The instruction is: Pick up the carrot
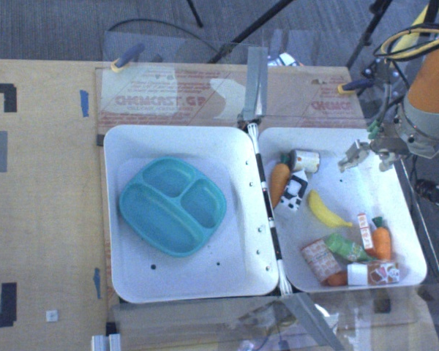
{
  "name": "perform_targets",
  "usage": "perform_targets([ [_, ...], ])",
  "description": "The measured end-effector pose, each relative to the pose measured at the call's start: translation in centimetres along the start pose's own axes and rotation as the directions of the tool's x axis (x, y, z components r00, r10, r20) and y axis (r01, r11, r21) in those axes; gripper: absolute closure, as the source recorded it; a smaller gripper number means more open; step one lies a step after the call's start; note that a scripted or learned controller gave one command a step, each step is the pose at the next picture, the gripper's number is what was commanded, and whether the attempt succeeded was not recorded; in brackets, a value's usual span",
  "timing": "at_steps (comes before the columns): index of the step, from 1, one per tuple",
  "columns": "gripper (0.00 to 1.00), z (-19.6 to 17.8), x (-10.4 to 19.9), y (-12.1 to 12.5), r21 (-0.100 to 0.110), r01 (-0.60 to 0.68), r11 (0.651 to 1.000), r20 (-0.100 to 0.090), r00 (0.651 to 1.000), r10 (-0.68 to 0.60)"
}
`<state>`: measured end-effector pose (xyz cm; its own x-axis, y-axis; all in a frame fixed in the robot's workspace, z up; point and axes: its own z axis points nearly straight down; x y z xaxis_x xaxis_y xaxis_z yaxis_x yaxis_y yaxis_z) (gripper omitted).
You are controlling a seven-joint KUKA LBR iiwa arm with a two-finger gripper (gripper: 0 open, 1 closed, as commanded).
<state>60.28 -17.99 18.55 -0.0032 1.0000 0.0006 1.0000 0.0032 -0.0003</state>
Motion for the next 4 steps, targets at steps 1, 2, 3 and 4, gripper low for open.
perform_targets([
  [1,0.0,-10.2,6.8,-1.7,-0.002,-0.127,0.992,0.001,0.992,0.127],
  [2,0.0,-6.8,1.4,5.9,-0.002,-0.124,0.992,0.002,0.992,0.124],
  [3,0.0,10.0,-0.7,-2.4,-0.003,-0.088,0.996,0.001,0.996,0.088],
  [4,0.0,10.0,6.1,4.5,0.006,0.14,0.99,-0.001,0.99,-0.14],
])
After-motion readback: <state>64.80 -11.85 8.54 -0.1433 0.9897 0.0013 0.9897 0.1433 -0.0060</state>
